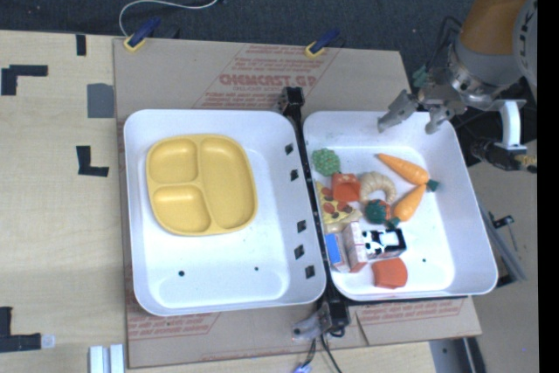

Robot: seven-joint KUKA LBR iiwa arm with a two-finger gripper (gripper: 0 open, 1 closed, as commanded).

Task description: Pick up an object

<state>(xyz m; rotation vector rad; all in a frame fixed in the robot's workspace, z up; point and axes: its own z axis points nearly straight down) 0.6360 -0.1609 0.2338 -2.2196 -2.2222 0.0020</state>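
Note:
My gripper [415,116] hangs over the far edge of the right bin [463,223], its two grey fingers spread apart with nothing between them. Below it in the bin lie two orange carrots [403,167] [409,202], a green broccoli piece [326,161], a red block [345,186], a beige ring-shaped toy [378,183], a pizza slice toy [334,209], a black and white box [383,241], a blue item [333,249] and an orange-red piece [389,273]. The toys crowd the bin's left and middle.
The left bin [157,275] holds a yellow divided plate [200,183]. Both bins sit on a cardboard sheet [253,74] held by blue and yellow clips. A black divider [301,188] runs between the bins. A white cable [188,0] loops at the back.

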